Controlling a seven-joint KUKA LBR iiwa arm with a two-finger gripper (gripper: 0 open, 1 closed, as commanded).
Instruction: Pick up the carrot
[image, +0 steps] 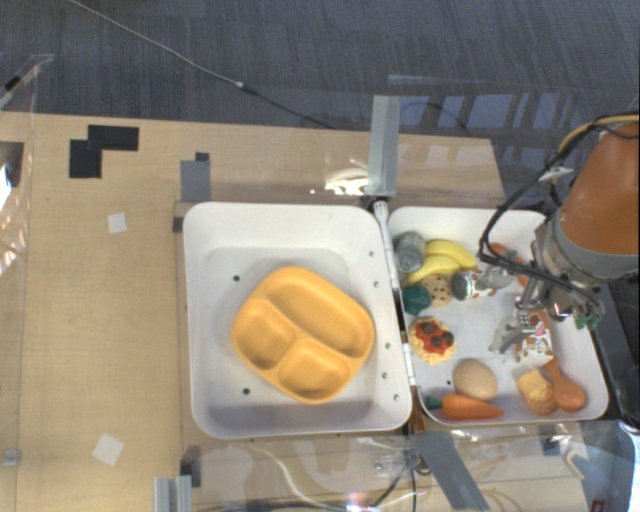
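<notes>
I was over the right bin (600, 395), my gripper (520, 335) hanging low above its middle, and honestly, from this slanted view I could not tell how wide it stood, and I saw nothing caught in it. The carrot (470, 407) lay flat along the bin's near edge, toward its near-left corner, well apart from my gripper. Just behind the carrot sat a tan egg-shaped piece (476, 379), nearly touching it. Farther back from the carrot, a small round pizza-like toy (432, 339) with red and yellow topping rested by the bin's left wall. To the carrot's right, a bread-coloured chunk (536, 391) and a brown drumstick-shaped piece (563, 388) lay side by side at the near-right corner. At the far-left corner, away from the carrot, a banana (445, 259) curved beside a grey can (409, 250), with a speckled cookie (436, 291) just in front of them. In the left bin (210, 300), across the divider from the carrot, a yellow divided plate (303, 332) sat in the middle.
</notes>
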